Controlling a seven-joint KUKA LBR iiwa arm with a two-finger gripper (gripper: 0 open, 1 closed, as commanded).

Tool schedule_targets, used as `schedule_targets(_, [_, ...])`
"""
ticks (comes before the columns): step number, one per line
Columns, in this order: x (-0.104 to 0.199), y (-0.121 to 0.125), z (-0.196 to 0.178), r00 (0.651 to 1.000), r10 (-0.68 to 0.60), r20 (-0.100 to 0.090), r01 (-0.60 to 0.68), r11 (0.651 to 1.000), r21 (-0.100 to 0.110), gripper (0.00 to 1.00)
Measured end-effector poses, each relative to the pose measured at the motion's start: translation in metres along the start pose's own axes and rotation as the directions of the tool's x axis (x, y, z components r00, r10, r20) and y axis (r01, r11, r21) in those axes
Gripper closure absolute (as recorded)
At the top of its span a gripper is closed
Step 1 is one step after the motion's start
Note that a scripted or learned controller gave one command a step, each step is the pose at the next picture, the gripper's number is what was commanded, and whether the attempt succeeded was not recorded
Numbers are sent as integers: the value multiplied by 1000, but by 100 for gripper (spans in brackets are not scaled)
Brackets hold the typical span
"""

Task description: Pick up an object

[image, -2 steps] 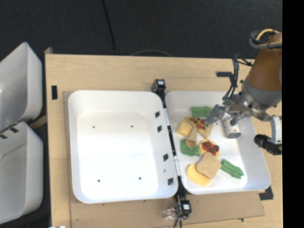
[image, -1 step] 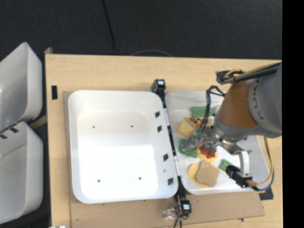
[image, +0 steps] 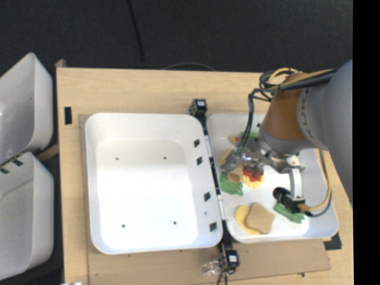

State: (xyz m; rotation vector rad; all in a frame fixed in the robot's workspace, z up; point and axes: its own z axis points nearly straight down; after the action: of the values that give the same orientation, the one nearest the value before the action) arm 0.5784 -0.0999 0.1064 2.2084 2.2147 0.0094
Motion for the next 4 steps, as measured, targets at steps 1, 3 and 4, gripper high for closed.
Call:
schedule_targets(1, [-71, -36, 0, 1000, 6, 1, -6, 1000, -1, 0])
schedule_targets(3, [-104, -42, 0, 1000, 5, 0, -5, 1000, -1, 0])
schedule_targets(4, [-91, 60, 1, 1000, -3, 1, 3, 1000, -2, 0])
